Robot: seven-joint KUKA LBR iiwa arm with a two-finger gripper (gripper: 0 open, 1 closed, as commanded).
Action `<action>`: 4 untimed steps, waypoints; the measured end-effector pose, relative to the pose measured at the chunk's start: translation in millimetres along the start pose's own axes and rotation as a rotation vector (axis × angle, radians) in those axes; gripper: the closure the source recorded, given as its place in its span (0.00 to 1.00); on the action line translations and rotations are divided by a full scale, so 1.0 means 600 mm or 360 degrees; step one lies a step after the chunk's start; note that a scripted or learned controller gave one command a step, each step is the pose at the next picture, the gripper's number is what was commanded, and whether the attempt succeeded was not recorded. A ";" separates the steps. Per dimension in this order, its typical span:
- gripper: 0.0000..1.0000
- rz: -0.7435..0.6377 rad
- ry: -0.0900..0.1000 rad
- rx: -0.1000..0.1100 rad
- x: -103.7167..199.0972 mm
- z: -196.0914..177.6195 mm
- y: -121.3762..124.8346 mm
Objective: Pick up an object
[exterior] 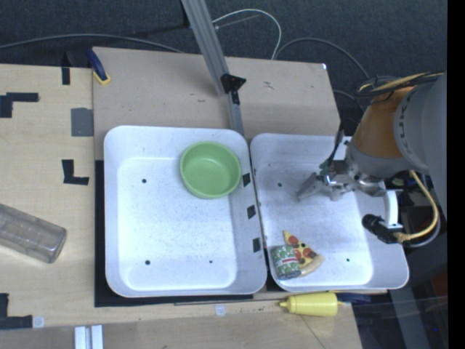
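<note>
A grey KUKA arm with an orange band reaches in from the right of the frame, its claw point(311, 187) hanging low over the bare upper middle of the right bin point(378, 271). The two dark fingers stand splayed apart and nothing lies between them; the claw is released and holds no object.

The nearest candidate for the pick, a toy pizza slice point(304, 254), lies flat at the lower left of the same bin, well below the claw, with a small printed packet point(285, 263) touching it on its left side. In the left bin point(116, 217), a green bowl point(210, 169) sits upright in the upper right part, close to the divide between the bins. A yellow bottle point(314, 305) lies on its side on the bench point(145, 86) just below the right bin's lower rim, and a clear plastic cylinder point(27, 233) rests at the far left of the frame.

The pizza slice appears light and thin, probably stiff plastic, so it will likely sit low against the floor and resist a top grasp; pinching across its narrow width, clear of the packet, looks the best hold. The bowl seems light and rigid, and its rim would offer an easier grip, one finger inside and one outside.
</note>
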State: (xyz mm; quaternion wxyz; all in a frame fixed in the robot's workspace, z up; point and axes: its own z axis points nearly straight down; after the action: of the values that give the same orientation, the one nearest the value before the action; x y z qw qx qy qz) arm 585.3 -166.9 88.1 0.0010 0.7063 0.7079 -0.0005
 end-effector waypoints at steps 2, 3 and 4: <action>1.00 0.0000 0.0002 -0.0006 0.014 -0.119 0.001; 1.00 -0.0001 0.0002 -0.0006 0.024 -0.194 0.010; 1.00 0.0000 0.0001 -0.0009 0.028 -0.300 0.015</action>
State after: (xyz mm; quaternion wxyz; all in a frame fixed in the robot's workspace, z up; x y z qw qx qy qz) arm 594.4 -150.0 268.3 0.0029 0.7063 0.7079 0.0016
